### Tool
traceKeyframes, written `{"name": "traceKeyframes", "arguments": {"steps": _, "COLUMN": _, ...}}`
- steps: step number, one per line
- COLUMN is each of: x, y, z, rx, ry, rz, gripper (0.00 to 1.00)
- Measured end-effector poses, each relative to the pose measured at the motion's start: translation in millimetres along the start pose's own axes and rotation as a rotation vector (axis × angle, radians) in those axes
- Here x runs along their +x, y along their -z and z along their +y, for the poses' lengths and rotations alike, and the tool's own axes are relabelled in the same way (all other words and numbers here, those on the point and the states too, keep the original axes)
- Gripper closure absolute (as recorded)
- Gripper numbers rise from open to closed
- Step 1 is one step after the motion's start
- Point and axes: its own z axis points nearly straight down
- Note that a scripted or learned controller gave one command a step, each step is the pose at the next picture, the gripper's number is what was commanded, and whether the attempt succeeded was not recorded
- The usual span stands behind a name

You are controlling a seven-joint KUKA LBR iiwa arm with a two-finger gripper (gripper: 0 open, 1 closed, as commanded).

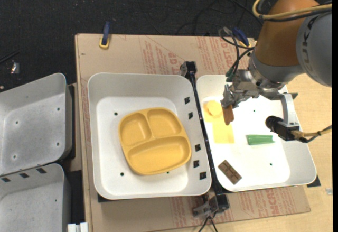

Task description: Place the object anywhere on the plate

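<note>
Bins are seen side by side on the bench (142,56), both shallow and white. In the left bin (100,120) a yellow plate (155,141) with three compartments is laid flat, turned at a slant to the bin's walls and set near its middle.

The arm (303,48), grey with an orange band (285,25), is reached in from the right, and the end effector (228,105) is placed over the upper left part of the right bin (274,167), close to the wall shared with the left bin. A narrow brown piece (227,116) is seen upright just under the end effector. Whether it is gripped cannot be told, and whether the end effector is wide or narrow cannot be told either.

Just beside the brown piece, toward the shared wall, a round yellow thing (212,109) is seen on the bin floor. A flat yellow square (223,133) is laid just below it, with the brown piece's lower end at or over its upper edge. A green piece (260,140) is laid to the right of the square, apart from it. A brown block (229,172) is laid flat and slanted near the bin's lower left corner, well apart from the rest.

All these small things are found in the right bin, with the shared wall between them and the plate.
</note>
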Motion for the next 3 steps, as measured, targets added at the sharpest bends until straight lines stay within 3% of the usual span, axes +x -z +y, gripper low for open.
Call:
{"name": "traceKeyframes", "arguments": {"steps": 2, "x": 103.5, "y": 8.2, "z": -34.4, "rx": 0.000, "ry": 0.001, "rz": 0.000, "gripper": 1.00}}
{"name": "traceKeyframes", "arguments": {"steps": 3, "x": 154.9, "y": -10.2, "z": -55.3, "rx": 0.002, "ry": -0.001, "rz": -0.001, "gripper": 1.00}}
